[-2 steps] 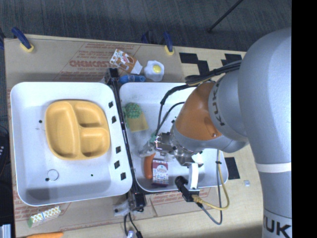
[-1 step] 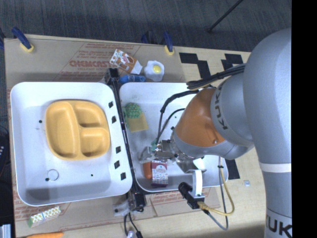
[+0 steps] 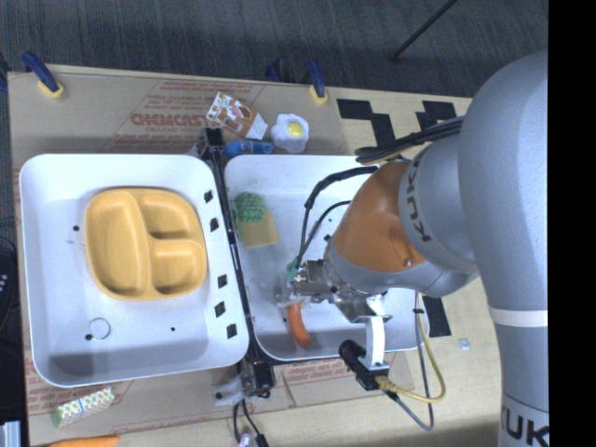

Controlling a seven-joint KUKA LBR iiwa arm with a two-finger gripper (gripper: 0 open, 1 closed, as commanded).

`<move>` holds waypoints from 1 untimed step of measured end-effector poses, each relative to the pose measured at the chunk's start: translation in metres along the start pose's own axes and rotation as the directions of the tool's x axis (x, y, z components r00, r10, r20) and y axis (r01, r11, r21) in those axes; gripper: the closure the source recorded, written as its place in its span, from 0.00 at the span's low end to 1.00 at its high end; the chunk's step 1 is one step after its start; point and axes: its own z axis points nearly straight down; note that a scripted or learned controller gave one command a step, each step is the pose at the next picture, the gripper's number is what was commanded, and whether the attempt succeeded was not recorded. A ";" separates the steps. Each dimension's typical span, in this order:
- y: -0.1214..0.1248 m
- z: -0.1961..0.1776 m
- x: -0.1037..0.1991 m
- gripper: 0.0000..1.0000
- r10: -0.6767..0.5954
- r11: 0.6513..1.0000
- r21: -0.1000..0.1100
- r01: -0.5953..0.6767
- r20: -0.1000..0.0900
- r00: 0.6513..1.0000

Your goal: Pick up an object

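In the right bin (image 3: pixel 270 170), a small orange carrot-like piece (image 3: pixel 298 327) lies near the front wall. My gripper (image 3: pixel 296 291) is low in this bin, just above the orange piece and very close to it. The grey wrist with its orange band (image 3: pixel 372 226) covers the middle and right of the bin. A green and yellow sponge-like block (image 3: pixel 252 218) lies at the bin's left side, apart from the gripper. In the left bin (image 3: pixel 47 277) sits a yellow divided tray (image 3: pixel 144 242).
Behind the bins, a small printed packet (image 3: pixel 229 113), a blue item (image 3: pixel 248 147) and a white and yellow item (image 3: pixel 291 131) lie on the cardboard. A wrapped packet (image 3: pixel 84 405) rests at the front left. Cables (image 3: pixel 410 394) hang near the front right.
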 end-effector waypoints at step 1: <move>0.000 0.009 -0.006 1.00 -0.459 0.888 -0.002 0.459 0.002 0.888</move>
